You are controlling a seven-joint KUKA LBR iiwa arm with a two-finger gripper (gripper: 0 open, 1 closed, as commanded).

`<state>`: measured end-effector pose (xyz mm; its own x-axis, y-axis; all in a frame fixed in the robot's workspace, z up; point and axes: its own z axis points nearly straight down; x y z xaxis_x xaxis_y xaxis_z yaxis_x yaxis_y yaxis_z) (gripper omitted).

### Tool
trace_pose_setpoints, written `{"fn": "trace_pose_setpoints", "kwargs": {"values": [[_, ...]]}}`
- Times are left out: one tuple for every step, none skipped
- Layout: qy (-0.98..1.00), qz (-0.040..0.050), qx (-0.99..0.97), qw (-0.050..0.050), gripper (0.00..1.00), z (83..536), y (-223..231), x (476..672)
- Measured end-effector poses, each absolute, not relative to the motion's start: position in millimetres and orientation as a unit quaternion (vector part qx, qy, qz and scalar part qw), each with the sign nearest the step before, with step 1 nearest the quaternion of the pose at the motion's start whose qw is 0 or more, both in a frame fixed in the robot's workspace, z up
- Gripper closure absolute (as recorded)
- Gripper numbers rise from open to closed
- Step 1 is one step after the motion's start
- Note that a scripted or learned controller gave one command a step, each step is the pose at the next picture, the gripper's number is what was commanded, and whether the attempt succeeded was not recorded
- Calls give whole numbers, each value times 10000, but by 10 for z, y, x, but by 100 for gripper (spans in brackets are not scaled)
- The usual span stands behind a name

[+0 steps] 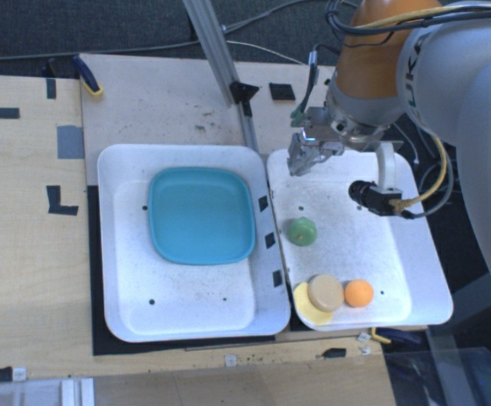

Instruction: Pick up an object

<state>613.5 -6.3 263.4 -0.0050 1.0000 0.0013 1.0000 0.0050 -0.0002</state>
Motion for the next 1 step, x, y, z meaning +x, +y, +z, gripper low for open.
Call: {"fn": "trace_pose_setpoints", "kwargs": {"values": [[-7089,0,-7053,8,100,2639,500,6086]]}}
